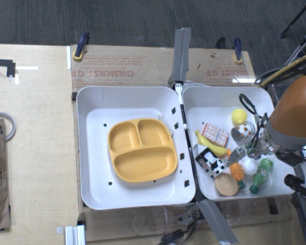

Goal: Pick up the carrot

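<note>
Gripper (238, 156) hovers low in the right bin (222, 96), just at 11 o'clock from the carrot (237, 171); its grasp cannot be told. Approach seems underway; next it must settle squarely over the carrot.

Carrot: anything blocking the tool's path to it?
Nothing visible between them. The tool sits right beside the small orange carrot in the right white bin; a white ball and a round tan disc crowd it.
</note>
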`<state>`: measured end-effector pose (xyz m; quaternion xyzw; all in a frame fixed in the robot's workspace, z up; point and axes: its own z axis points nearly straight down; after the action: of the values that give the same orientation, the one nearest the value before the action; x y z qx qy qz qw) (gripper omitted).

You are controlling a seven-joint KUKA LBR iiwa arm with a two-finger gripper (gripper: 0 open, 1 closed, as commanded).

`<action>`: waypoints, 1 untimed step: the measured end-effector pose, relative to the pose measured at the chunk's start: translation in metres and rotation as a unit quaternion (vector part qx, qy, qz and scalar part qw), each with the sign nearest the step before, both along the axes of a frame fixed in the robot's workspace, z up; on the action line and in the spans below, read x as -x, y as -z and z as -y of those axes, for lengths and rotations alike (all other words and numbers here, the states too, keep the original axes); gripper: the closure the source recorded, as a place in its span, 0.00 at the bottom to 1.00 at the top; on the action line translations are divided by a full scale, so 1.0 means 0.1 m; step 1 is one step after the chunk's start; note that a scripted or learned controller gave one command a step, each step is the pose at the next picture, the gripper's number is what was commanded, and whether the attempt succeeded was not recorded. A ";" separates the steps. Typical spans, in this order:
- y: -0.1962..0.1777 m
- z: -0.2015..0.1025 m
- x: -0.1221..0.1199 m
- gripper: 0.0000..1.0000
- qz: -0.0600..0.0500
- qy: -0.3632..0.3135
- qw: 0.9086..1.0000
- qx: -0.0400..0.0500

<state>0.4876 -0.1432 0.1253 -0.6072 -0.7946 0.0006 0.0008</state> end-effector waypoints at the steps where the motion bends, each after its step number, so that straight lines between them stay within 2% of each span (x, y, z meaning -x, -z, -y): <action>1: 0.22 -0.09 0.04 0.00 0.012 0.010 1.000 0.004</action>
<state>0.4832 -0.1346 0.1035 -0.6147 -0.7886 -0.0031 -0.0111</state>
